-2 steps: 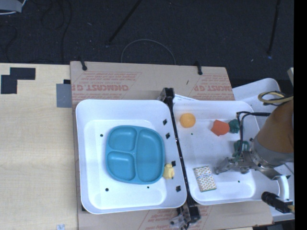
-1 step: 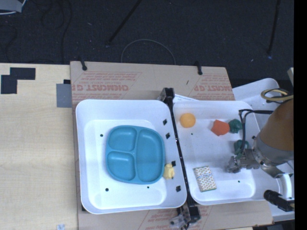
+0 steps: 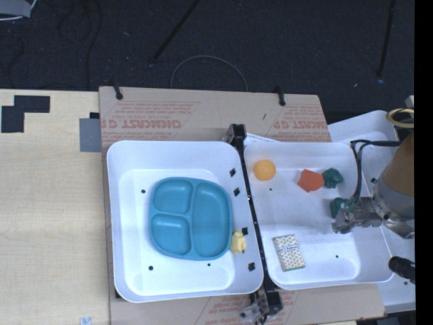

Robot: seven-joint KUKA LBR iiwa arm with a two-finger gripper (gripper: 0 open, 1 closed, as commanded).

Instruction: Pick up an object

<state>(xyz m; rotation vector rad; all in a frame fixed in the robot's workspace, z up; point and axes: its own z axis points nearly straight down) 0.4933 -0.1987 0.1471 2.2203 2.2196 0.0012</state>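
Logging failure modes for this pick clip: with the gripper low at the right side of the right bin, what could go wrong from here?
1. The gripper sits on bare bin floor, apart from every object, so closing here would likely grab nothing.
2. The orange block and the teal piece lie almost touching; reaching for one may nudge the other away.
3. The patterned card lies flat, so the fingers could slide over it.

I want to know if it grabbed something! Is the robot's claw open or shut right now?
Gripper: cannot be told from this view; it sits low at the right bin's right side, near a dark green object.
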